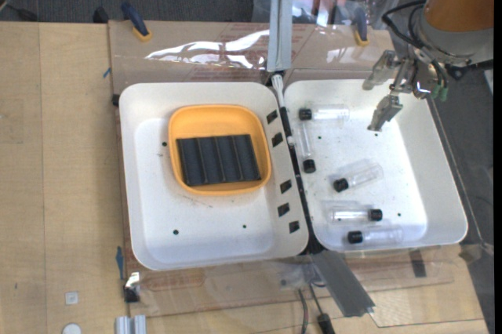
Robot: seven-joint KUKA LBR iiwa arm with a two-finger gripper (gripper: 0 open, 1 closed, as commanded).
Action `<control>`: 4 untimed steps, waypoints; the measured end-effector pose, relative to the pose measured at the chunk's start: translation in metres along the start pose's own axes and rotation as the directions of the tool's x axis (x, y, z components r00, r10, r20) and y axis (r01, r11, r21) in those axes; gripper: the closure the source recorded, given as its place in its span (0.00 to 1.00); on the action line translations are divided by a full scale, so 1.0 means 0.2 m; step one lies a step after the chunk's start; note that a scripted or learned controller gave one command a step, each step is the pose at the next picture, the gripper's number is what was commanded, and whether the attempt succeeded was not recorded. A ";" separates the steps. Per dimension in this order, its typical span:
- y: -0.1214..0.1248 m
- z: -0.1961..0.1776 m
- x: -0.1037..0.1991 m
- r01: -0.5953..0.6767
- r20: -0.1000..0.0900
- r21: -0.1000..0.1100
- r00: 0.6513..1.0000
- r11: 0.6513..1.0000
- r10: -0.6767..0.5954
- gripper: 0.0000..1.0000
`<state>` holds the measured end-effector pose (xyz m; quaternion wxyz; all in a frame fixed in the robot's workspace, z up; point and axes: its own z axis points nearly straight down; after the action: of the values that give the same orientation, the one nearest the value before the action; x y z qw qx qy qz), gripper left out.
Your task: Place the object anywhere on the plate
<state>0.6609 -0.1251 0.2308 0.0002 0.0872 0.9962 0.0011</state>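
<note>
Clear vials lie loose in the right bin; the plate waits in the left bin.

The orange plate [219,121], carrying a dark ribbed insert [217,160], sits left of the divider [286,160] between the bins. Right of the divider, several clear vials with black caps lie flat on the right bin [439,168]; one vial [357,176] is mid-bin. They look light, stiff, smooth and probably slippery, apt to roll, so grasping across the mid-body seems safest. Further right of the divider, the gripper [383,93] hovers over the bin's far end, fingers spread apart, carrying nothing.
</note>
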 end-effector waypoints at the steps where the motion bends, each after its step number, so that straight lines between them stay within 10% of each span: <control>1: -0.04 0.02 -0.01 0.018 0.001 0.000 1.000 1.000 -0.018 0.00; 2: -0.11 0.01 -0.03 0.038 0.005 0.000 0.999 0.999 -0.038 0.00; 3: -0.10 0.09 -0.03 0.478 0.001 -0.001 0.878 0.878 -0.478 0.00; 4: -0.19 0.05 -0.07 0.494 0.006 0.001 0.869 0.869 -0.494 0.00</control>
<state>0.6687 -0.1648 0.2199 0.0035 -0.1704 0.9854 0.0008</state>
